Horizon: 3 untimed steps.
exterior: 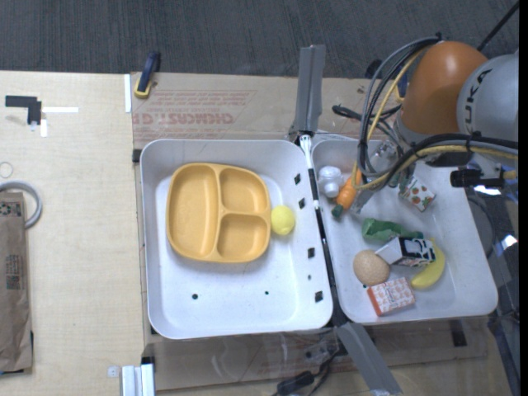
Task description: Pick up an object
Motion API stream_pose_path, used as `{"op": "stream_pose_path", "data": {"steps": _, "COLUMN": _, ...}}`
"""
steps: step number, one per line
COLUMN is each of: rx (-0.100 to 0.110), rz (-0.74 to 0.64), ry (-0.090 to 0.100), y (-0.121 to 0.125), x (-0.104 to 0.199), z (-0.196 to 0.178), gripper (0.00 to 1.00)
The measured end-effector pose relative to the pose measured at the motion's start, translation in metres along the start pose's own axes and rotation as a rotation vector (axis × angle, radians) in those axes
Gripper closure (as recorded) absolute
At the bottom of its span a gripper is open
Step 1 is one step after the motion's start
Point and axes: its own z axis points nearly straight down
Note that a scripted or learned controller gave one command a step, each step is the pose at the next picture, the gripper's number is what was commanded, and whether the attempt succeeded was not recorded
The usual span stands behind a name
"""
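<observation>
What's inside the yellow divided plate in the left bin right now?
All three compartments of the yellow divided plate are bare. A small yellow ball rests outside against its right rim. The bin floor under the plate is hidden.

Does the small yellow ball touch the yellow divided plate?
Touching: the camera view shows the small yellow ball resting against the yellow divided plate's right rim, no gap.
</observation>
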Motion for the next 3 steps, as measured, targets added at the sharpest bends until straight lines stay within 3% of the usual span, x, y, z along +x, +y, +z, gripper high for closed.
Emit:
{"op": "stream_pose_path", "data": {"steps": 1, "rx": -0.006, "rz": 0.138, "ry": -0.006, "y": 0.011, "x": 0.031, "z": -0.001, "gripper": 0.00}}
{"op": "stream_pose_path", "data": {"steps": 2, "rx": -0.005, "rz": 0.473, "ry": -0.006, "y": -0.024, "x": -0.007, "z": -0.008, "gripper": 0.00}}
{"op": "stream_pose_path", "data": {"steps": 3, "rx": -0.006, "rz": 0.155, "ry": -0.008, "y": -0.023, "x": -0.006, "z": -0.083, "gripper": 0.00}}
